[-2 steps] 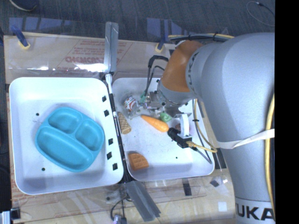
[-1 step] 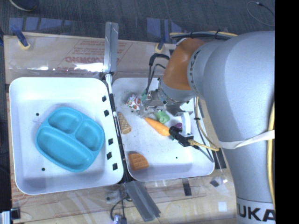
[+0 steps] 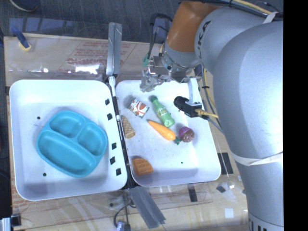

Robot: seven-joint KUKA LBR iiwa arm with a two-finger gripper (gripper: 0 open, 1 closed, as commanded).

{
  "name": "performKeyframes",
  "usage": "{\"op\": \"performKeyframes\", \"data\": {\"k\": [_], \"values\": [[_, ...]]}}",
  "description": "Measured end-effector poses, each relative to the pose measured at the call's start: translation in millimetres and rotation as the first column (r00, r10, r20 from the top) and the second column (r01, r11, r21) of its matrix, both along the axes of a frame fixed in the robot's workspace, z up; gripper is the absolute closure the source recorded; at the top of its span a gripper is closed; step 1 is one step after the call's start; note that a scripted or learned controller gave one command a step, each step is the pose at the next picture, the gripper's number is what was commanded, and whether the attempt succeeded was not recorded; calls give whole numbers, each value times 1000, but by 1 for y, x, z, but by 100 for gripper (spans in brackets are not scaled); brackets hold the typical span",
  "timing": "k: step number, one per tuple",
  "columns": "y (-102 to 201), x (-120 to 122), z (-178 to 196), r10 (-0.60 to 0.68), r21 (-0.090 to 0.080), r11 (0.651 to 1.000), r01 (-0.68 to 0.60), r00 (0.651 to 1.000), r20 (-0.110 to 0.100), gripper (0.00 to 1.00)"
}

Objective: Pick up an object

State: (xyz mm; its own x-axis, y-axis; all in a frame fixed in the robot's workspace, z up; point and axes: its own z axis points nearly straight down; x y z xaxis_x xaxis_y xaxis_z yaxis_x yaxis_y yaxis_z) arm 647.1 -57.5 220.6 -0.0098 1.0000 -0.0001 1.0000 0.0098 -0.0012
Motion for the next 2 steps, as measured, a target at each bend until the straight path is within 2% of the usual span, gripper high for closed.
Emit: {"op": "performKeyframes", "data": {"k": [1,2], "values": [[-108,-81,-63,-5,0,1000,5,1000,-4,100],[-107,-81,-63,-4,0,1000,4,1000,-3,0]]}}
